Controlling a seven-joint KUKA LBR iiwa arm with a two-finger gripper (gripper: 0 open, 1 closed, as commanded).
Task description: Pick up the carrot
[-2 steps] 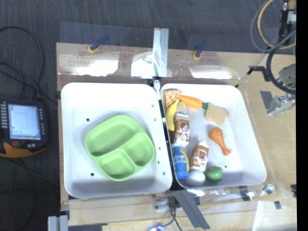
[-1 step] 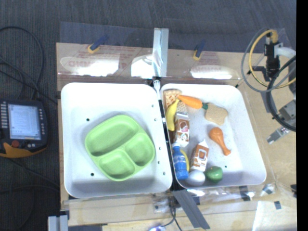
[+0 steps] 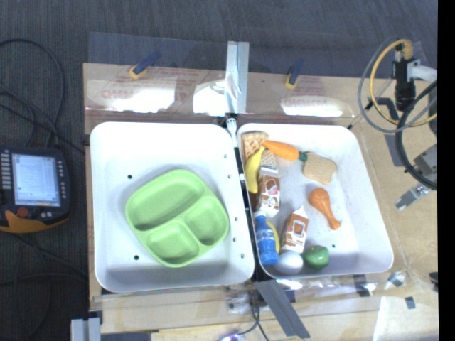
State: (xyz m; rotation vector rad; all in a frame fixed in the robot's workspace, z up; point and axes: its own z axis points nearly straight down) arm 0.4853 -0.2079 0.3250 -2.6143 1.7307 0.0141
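On the floor at far left lies a pendant [image 3: 32, 187], well apart from the bench [image 3: 99, 94]. The left bin [image 3: 114, 144] holds a green tray [image 3: 178, 217] with three compartments, set at a slant near the middle; it looks like a drop-off place, with bare white floor on every side of it.

The right bin [image 3: 366, 212] carries the clutter, and most of it is pushed against the shared wall: a banana [image 3: 252, 169], small cartons [image 3: 269, 190], a blue bottle [image 3: 266, 239], another carton [image 3: 296, 231], a white egg [image 3: 288, 263] and a green lime [image 3: 316, 257] along the near rim. The carrot [image 3: 282, 150] lies near the far rim, orange with its green tip towards the right, touching or just beside the banana's end and a carton below it. A tan bread slice [image 3: 318, 168] sits just to its right, and a drumstick [image 3: 324, 206] lies farther towards the near side.

Open room around the carrot is on its far side and above, so a descent from overhead seems fairest, closing across its short width. The neighbours could be nudged.

At the right edge are cables [image 3: 387, 91] and what may be part of the arm; the jaws' state I cannot tell.
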